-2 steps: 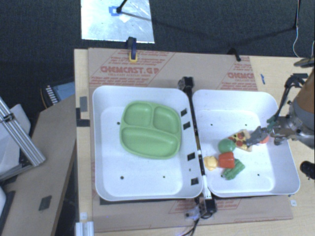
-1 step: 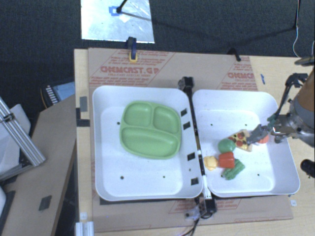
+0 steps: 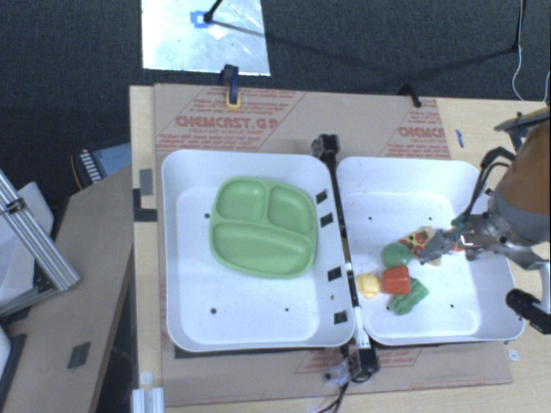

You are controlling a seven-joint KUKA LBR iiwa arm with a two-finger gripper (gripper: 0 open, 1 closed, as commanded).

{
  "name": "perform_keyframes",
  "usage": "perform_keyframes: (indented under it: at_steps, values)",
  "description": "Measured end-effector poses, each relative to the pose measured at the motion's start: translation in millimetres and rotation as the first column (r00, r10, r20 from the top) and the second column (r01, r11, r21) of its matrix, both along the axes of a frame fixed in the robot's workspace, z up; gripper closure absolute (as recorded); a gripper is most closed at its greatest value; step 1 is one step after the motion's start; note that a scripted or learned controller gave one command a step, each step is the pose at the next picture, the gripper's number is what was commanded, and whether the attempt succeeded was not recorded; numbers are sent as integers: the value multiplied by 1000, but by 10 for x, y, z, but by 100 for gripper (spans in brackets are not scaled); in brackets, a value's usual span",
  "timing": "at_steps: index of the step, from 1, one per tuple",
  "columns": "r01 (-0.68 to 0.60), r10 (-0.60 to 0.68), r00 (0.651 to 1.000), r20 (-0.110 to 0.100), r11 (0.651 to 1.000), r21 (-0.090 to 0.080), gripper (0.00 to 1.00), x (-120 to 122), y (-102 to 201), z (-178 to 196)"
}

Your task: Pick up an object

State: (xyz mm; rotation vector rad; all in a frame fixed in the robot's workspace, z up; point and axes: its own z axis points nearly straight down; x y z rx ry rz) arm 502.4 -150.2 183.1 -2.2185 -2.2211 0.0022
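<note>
1. Left bin [image 3: 185, 231]: white, shallow. Holds a green divided plate [image 3: 263, 226] w/ three compartments, lying flat approx. in the bin's middle.
2. Black divider strip [image 3: 337, 231] runs btwn the two bins, w/ clips along it.
3. Right bin [image 3: 387, 196]: white, shallow. Small objs clustered in its lower-left part; upper part bare.
4. Yellow piece [image 3: 368, 286]: nearest the divider, just left of the red block.
5. Red block [image 3: 396, 279]: touching or just under the green round piece [image 3: 396, 254].
6. Long green piece [image 3: 409, 298]: lies at a slant just below-right of the red block, touching it.
7. Small red-and-yellow item [image 3: 419, 240]: just right of the green round piece, right by the gripper tips; too small to ID.
8. Gripper [image 3: 435, 248]: low over the right bin, pointing left at the cluster. Fingers dark and blurred against the small item; jaws' state – cannot tell. Nothing clearly seen btwn them.
9. Arm [image 3: 525, 196]: enters from the right edge, grey w/ orange band.
</note>
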Motion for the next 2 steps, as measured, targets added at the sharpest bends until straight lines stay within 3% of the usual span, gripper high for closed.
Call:
perform_keyframes:
  at_steps: [2]
  values:
    - [0, 0, 1000, 0, 1000, 1, 0, -49, 46, -959]
